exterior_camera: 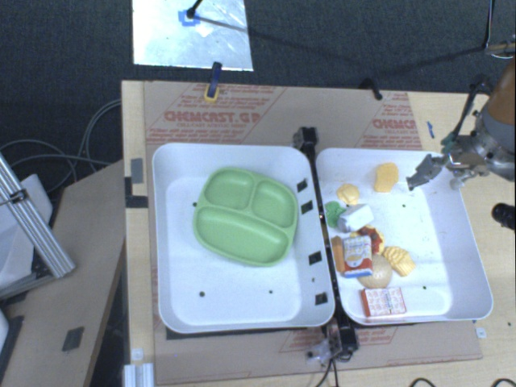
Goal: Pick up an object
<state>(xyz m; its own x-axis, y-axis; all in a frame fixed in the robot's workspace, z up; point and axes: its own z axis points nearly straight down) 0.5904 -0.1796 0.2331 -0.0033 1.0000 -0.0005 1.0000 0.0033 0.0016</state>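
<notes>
The tool [439, 170] hangs at about two o'clock over the right bin [451, 256], its two fingers spread apart with nothing between them, well clear of the cluster of small play-food pieces that lies along the bin's nine o'clock side. That cluster offers several candidates: a yellow block [387, 176] near twelve o'clock, closest to the tool and standing apart from the rest; a small yellow piece [348, 193] just beside a white-grey block [356, 217]; a printed packet [357, 253] touching a ridged yellow piece [399, 260] and a round tan piece [375, 276]; and a red-and-white box [384, 301] at six o'clock. The left bin [185, 297] holds a green divided tray [246, 216]. These look like light, stiff plastic toys, likely smooth and apt to slip or skid if pinched off-centre. The yellow block seems the easiest to take, since it has free space on every side; closing across its narrower width near the middle should hold it best. The crowded pieces at the centre would likely be nudged together instead.
</notes>
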